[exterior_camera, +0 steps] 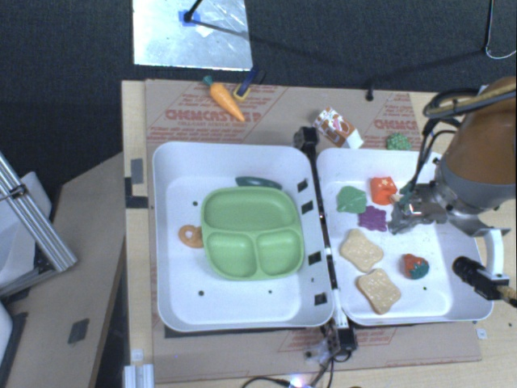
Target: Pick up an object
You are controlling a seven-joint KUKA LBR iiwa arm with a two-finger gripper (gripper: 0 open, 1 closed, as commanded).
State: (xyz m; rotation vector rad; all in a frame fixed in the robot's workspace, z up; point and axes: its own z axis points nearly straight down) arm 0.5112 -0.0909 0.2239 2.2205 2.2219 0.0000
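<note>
I see my gripper (401, 217) down low in the right bin (452, 307), just beside the purple toy (373, 218) and near the orange toy (383, 190). I cannot tell if the gripper is open or closed, because it is small and dark here. I cannot see any toy held in it. The purple toy lies flat on the bin floor, between the green leaf toy (351, 199) and the gripper. I think it is light and made of hard plastic, so it may slide away if I push it from one side. It looks thin and bumpy, so I would come straight down and pinch it across its narrow middle. The two toast pieces (362, 250) lie close by, so I must not bump them.
</note>
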